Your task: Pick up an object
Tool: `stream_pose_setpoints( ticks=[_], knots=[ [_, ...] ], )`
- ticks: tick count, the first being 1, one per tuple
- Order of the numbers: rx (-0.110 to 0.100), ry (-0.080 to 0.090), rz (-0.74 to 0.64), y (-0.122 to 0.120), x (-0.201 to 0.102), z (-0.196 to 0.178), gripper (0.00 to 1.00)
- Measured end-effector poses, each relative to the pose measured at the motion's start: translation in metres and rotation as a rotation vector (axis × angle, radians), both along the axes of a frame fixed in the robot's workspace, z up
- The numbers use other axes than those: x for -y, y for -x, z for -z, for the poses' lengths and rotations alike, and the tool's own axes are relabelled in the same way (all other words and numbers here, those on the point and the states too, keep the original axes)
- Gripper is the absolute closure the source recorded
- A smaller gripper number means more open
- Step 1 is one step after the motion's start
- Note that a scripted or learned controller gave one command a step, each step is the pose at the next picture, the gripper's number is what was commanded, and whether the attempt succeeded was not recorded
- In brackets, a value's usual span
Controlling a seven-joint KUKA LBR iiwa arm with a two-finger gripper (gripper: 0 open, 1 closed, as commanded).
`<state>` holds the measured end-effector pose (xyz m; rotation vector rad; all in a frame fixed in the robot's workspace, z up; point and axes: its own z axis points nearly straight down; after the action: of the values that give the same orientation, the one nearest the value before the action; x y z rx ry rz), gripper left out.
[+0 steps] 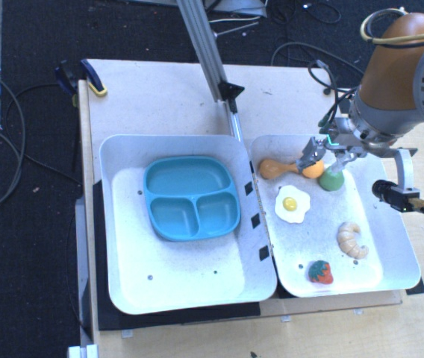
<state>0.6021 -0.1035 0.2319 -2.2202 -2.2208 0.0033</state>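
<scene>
The right bin (pixel 391 274) holds several toy foods. At its far end lie a brown drumstick (pixel 272 168), a small orange piece (pixel 313 171) and a green piece (pixel 331 180). A fried egg (pixel 292 204) sits in the middle, a pale croissant-like piece (pixel 352 240) to its right and a strawberry (pixel 320 272) at the near edge. My gripper (pixel 325 157) hangs low over the far end of this bin, right above the orange and green pieces. The wrist hides part of them.
The left bin (pixel 122 274) bears a blue divided plate (pixel 192 198). A slanted metal pole (pixel 206 43) comes down to the divider between the bins. A black cable unit (pixel 395 193) hangs off the arm over the right bin's right rim.
</scene>
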Motion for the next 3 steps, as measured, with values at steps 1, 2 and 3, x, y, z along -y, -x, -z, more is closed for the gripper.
stream_pose_setpoints(
  ticks=[1,2,3],
  knots=[
    [0.002,0.000,0.000,-0.001,0.000,-0.001,0.00],
    [-0.001,-0.001,0.002,0.008,0.005,0.049,0.00],
    [-0.004,-0.001,0.001,0.012,-0.001,0.112,0.00]
  ],
)
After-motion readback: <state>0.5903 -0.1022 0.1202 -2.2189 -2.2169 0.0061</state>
